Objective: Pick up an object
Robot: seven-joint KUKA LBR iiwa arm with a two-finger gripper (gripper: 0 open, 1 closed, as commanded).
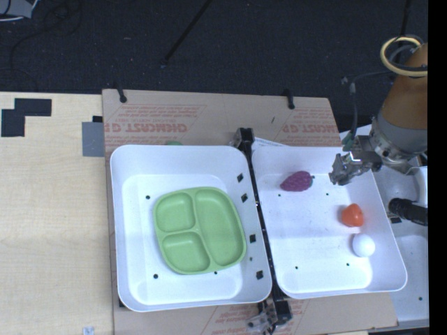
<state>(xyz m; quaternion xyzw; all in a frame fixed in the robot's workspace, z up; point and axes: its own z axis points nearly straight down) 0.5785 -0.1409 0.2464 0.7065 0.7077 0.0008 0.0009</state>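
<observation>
On the desk [49,208] sit 2 shallow white bins side by side. The left bin [133,169] carries a green divided plate [200,229] with 3 compartments, lying flat and a little turned. Across the central divider, the right bin [307,274] holds 3 small things: a purple, berry-like lump [297,181] near the upper middle, its long axis running roughly left to right; further right an orange-red piece [353,215]; and just below that, near the right wall, a white ball [363,246]. The claw [343,169] hangs over the bin's upper right part, with nothing visibly between its fingers; whether they are spread or pressed together I cannot tell at this size. The relation that matters: the purple lump lies to the claw's left and slightly lower in the view, near but apart, while the orange-red piece lies almost straight below it in the view, about as near. The white ball is the farthest of the 3. Either near candidate seems reachable by a short shift and a descent.
</observation>
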